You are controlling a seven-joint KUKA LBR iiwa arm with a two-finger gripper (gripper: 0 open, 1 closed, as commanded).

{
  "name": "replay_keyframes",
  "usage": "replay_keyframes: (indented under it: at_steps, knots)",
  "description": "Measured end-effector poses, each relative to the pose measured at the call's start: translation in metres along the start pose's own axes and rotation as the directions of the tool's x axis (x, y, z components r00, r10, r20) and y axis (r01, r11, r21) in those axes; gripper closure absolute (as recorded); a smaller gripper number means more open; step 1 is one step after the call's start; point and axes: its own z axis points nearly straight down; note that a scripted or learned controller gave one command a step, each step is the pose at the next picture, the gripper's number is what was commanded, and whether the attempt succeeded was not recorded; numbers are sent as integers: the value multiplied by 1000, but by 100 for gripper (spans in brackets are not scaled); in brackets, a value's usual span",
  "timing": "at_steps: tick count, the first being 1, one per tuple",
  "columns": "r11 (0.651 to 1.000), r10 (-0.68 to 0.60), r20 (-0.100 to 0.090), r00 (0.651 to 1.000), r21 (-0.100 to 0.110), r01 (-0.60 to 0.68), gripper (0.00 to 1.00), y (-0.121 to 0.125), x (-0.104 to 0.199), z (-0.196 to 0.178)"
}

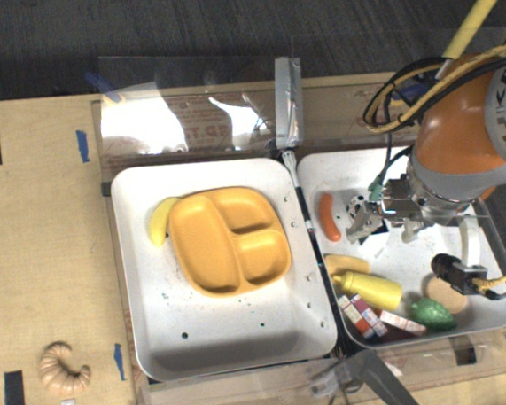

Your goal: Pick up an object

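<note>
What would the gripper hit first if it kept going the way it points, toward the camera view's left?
Probably the orange-red oblong object lying in the right bin, just left of the gripper. Height is unclear from above, so the gripper might pass over it.

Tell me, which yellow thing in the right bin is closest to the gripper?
The small yellow piece, directly below the gripper. The yellow bottle lies lower in the right bin.

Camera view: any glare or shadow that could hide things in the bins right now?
Camera view: strong glare on the clear sheet behind the left bin; the arm throws soft shadow across the right bin around the hand; the divided tray is evenly lit and sharp.
</note>
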Motion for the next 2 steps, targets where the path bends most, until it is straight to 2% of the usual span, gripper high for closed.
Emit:
replay_keyframes:
  at_steps: [1, 2]
  knots:
    - [1000, 14, 1, 1000, 1, -14, 0, 38, -50, 80]
    - [1000, 2, -1, 1000, -17, -2, 0, 56, -63, 104]
